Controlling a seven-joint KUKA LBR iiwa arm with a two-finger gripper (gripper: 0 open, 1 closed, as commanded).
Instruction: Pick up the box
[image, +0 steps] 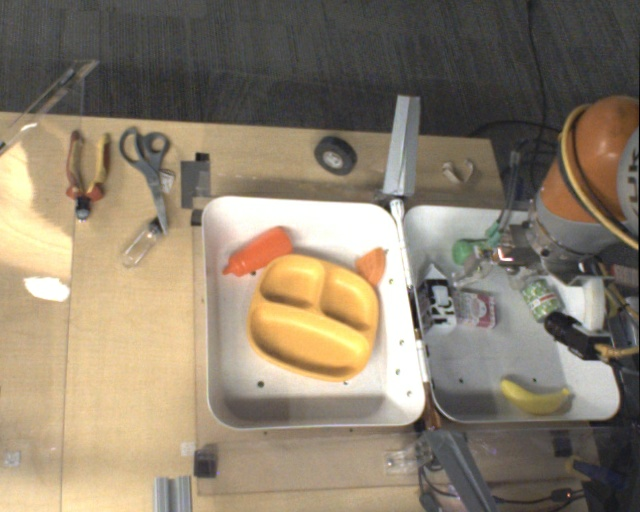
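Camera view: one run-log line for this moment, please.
arm over right bin | box at its left wall, not gripped | banana near front

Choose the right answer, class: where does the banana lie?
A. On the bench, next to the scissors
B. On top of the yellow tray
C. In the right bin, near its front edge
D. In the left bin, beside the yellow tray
C: the banana lies on the floor of the right bin, close to its front edge.

The arm (600, 160) (grey, with its orange band showing) reaches in from the right, its gripper (505, 250) low and pointing left.
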